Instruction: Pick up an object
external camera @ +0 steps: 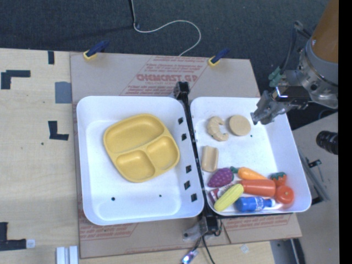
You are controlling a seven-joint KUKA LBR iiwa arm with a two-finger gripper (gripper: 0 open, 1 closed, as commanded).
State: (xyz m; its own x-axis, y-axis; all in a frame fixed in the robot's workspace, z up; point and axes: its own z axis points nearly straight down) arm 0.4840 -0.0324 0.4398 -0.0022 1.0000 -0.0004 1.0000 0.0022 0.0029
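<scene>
The right bin (275, 147) holds toy food: a tan croissant (217, 128), a round cookie (239, 125), a beige bread piece (209, 159), purple grapes (221, 176), a carrot (251, 174), a yellow corn cob (228, 197), an orange-red sausage (258, 188), a blue bottle (252, 204) and a tomato (284, 194). My gripper (263, 113) hangs above the bin's far right corner, just right of the cookie. Nothing shows between its fingers.
The left bin (93, 147) holds a yellow divided plate (141, 146). A black divider (188, 142) runs between the bins. A white cable (165, 26) and two yellow-blue clamps (95, 49) lie at the cardboard's far edge.
</scene>
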